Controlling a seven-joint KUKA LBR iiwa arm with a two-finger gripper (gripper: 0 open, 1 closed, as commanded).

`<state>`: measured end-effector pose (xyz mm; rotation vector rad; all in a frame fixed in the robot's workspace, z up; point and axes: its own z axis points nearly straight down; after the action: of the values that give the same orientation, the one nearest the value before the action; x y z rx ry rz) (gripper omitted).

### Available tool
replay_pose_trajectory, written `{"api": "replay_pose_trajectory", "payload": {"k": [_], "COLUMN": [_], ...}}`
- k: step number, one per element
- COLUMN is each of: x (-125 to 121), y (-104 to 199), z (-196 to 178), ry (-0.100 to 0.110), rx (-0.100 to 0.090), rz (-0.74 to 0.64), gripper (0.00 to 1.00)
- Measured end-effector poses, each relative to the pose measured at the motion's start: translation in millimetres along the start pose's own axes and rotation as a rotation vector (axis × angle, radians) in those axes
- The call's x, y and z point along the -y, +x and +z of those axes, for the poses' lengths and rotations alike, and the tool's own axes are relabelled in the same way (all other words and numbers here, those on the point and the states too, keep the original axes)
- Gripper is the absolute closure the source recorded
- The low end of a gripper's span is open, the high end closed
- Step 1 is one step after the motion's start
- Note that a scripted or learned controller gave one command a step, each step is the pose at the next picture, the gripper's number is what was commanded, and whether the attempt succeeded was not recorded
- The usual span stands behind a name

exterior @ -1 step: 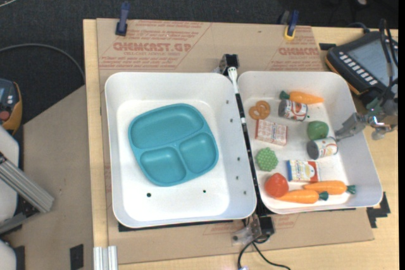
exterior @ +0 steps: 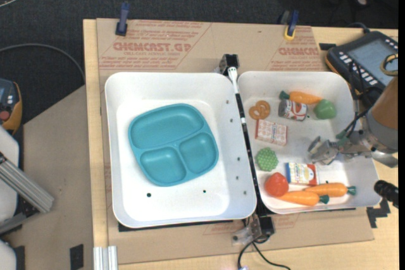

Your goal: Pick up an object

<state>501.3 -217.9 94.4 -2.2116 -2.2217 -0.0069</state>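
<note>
The right bin (exterior: 342,82) holds several toy foods. A carrot (exterior: 304,97), a green ball (exterior: 325,109) and a small can (exterior: 292,110) lie at its far side. A pretzel (exterior: 258,110) and a pink-and-white box (exterior: 271,131) sit near its left wall. A bumpy green piece (exterior: 267,159), a red tomato (exterior: 276,184), a small carton (exterior: 300,172) and two carrots (exterior: 329,189) (exterior: 299,198) lie toward the front. My gripper (exterior: 321,152) hangs low over the bin's middle, just above the carton, open, with nothing between its fingers.
The left bin (exterior: 120,92) carries a teal divided plate (exterior: 174,143). A black pendant (exterior: 367,60) rests on the bench at the far right, beside my arm (exterior: 386,123). Clamps (exterior: 122,19) (exterior: 290,23) grip the board's far edge.
</note>
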Motion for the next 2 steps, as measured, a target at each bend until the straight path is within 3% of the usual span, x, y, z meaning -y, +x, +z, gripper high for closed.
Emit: {"api": "replay_pose_trajectory", "payload": {"k": [1,2], "x": [-53.2,-116.8], "y": [15.7,13.9], "z": [9.9,12.4], "ry": [-0.006,0.023], "rx": [0.009,0.007], "rz": [-0.001,0.0], "gripper": [0.0,0.0]}}
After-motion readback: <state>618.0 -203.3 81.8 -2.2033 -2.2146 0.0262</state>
